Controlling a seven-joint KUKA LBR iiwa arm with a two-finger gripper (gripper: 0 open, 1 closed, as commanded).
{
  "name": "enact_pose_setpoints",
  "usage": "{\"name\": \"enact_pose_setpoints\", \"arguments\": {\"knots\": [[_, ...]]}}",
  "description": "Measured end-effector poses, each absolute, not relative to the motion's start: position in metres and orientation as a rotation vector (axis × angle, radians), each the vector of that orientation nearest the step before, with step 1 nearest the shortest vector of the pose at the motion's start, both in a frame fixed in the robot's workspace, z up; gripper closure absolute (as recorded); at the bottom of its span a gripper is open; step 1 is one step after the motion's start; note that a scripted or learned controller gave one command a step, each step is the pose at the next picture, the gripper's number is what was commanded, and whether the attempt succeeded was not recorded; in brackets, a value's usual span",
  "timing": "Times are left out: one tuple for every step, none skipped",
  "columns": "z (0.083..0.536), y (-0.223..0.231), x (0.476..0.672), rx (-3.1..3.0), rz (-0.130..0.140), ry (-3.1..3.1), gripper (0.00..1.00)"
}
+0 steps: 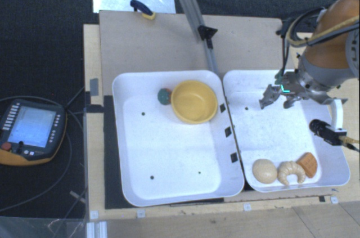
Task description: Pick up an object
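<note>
Both bins, the left bin [169, 175] and the right bin [256, 135], look like smooth white plastic with a slight sheen. The yellow bowl [194, 102] in the left one is glossy plastic too. Near edge of the right bin: a pale bun [264, 171], a croissant [292, 173] and an orange wedge [307, 164], all matt, probably rubbery toy food, though it's hard to say from here. The bench board [169, 43] is matt, like raw fibreboard. The gripper [277, 95] is dull grey metal. The floor [45, 17] looks like rough dark carpet.
</note>
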State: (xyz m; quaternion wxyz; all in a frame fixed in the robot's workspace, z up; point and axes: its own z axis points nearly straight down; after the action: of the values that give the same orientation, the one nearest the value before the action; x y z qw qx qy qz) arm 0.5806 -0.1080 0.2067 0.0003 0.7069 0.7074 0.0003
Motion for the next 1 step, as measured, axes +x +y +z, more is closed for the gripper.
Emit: {"name": "enact_pose_setpoints", "arguments": {"knots": [[0.2067, -0.1080, 0.5806, 2.220, 0.001, 2.222, 0.00]]}}
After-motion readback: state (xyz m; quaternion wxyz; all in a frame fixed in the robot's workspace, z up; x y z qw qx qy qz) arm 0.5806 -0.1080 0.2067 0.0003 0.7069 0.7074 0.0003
